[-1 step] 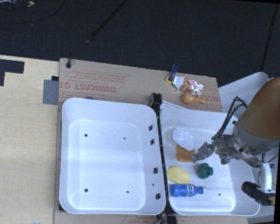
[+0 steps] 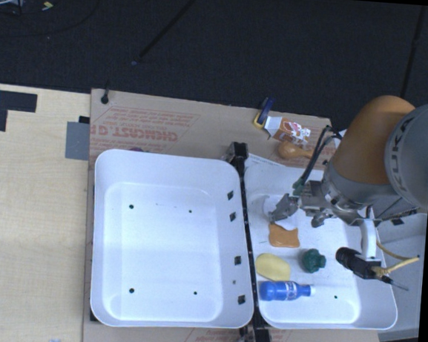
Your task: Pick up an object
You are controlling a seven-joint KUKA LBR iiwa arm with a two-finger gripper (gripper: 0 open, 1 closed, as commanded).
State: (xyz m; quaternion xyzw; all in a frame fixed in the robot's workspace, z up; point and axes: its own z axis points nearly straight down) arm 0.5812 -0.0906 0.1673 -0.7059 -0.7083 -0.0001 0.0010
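A pale wooden bench [image 2: 24, 209] is stretching across the left of the scene, a few dark rectangular patches showing on its grain. Next to it, a printed cardboard sheet [image 2: 166, 125] is lying beneath two shallow white plastic bins. The left bin [image 2: 101, 231] is showing smooth, glossy walls and small dark dots on its floor. A black clip strip [image 2: 239, 236] is running down the seam between the two.

In the right bin [image 2: 380, 315], four small things are lying close together — a flat orange piece [image 2: 283, 236], a rounded yellow lump [image 2: 273, 266] just below it, a blue bottle with a white cap [image 2: 284, 290] lying on its side nearest the front wall, and a knobbly dark-green object [image 2: 312, 261] to the right of the yellow one. The gripper [image 2: 300, 211] is hovering just above the orange piece, its metal fingers spread apart with nothing between them. Behind the bin, a crumpled red-and-white wrapper [image 2: 292, 130] is lying on the cardboard beside a blue-and-yellow clip [image 2: 263, 113].

The grey arm with its orange band [image 2: 373, 139] is covering the bin's far right corner, and a black cylindrical part [image 2: 356, 262] is jutting out below the wrist — its nature is hard to make out.
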